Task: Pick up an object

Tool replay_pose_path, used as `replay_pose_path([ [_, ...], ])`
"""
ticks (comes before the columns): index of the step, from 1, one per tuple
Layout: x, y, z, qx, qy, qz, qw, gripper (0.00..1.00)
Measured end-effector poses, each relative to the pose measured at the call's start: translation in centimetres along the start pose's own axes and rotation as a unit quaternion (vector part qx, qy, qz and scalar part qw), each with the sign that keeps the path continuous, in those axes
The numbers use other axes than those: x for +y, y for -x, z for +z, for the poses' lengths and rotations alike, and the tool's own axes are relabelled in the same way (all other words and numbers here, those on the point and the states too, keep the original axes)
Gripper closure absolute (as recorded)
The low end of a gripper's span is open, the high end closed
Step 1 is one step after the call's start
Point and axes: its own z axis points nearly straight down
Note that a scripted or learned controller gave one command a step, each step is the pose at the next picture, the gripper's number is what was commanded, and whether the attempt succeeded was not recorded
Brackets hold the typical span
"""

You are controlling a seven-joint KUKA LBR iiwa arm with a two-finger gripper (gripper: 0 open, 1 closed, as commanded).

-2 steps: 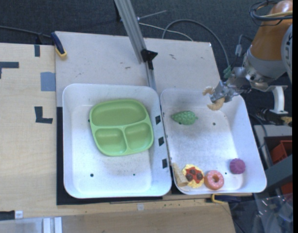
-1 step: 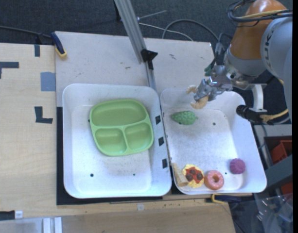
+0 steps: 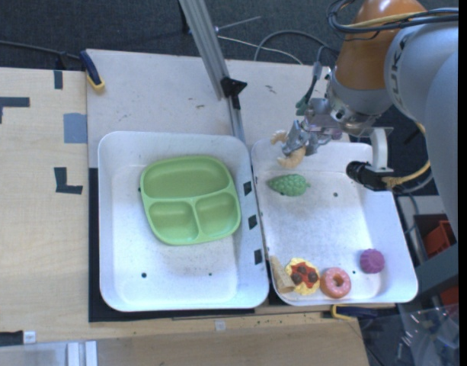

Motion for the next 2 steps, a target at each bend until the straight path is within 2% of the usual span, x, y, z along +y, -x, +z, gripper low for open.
replay_pose_path([
  [2,2.5,-11.3,-0.5,0.000,0.001,0.000,1.0000,1.00],
])
